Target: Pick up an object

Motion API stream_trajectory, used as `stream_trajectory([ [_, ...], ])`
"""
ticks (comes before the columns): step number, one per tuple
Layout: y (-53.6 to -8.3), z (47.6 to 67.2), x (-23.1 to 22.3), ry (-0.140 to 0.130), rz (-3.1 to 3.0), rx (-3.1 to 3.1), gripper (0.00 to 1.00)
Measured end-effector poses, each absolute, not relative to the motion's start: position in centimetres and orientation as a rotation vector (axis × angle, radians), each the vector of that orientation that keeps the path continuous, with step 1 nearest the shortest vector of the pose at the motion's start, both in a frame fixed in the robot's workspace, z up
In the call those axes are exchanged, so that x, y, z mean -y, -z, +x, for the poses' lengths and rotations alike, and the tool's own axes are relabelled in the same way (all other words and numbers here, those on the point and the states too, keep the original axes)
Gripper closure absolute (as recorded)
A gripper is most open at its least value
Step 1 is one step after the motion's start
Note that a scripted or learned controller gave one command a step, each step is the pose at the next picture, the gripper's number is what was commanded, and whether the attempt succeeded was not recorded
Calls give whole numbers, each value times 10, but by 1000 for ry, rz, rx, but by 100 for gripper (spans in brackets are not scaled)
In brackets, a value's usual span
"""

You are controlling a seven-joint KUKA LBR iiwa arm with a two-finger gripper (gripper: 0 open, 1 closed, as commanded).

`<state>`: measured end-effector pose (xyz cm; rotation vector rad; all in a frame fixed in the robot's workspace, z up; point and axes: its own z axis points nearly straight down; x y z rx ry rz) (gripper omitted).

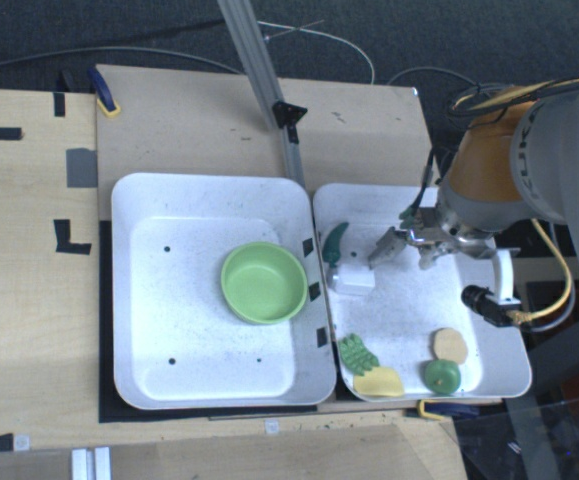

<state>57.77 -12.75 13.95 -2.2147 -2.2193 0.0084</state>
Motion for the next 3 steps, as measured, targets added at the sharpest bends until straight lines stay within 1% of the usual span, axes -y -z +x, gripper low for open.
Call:
stream_trajectory([
  [1, -118, 579, 128, 0, -2220, 2223, 0],
  [2, -125, 578, 127, -3, -2218, 2220, 100],
  [3, -178, 570, 133, 2, -2224, 2223, 100],
])
